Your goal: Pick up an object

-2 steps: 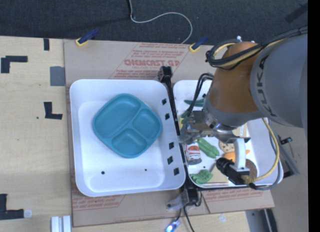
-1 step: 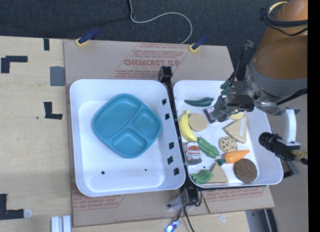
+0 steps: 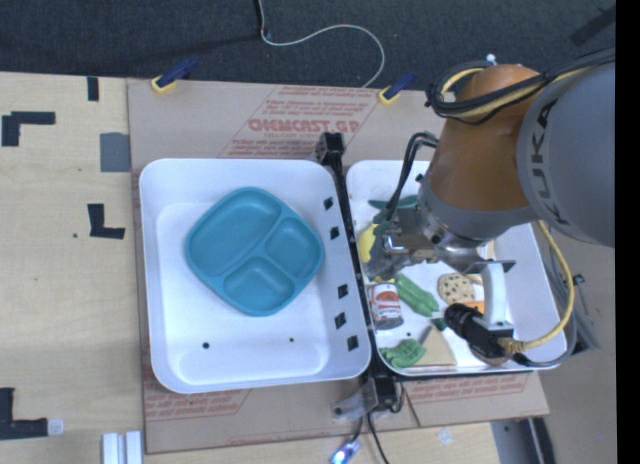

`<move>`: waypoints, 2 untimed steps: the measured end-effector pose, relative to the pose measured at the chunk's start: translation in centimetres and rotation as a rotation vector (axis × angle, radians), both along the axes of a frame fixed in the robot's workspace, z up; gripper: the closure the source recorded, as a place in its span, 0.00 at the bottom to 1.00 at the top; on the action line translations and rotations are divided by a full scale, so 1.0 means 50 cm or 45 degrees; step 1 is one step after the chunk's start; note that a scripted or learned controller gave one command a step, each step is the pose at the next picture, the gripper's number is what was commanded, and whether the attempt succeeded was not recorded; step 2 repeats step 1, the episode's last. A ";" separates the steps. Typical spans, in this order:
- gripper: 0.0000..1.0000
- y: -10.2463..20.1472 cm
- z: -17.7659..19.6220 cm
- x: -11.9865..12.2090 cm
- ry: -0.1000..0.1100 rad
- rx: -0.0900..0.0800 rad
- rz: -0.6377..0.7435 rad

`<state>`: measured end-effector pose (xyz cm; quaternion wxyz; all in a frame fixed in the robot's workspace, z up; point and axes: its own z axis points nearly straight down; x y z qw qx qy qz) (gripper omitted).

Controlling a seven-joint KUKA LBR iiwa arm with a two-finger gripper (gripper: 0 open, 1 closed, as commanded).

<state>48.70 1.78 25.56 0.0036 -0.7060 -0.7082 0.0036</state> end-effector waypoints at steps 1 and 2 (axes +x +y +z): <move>1.00 0.050 0.147 -0.006 -0.018 0.002 0.002; 1.00 0.050 0.147 -0.006 -0.018 0.002 0.002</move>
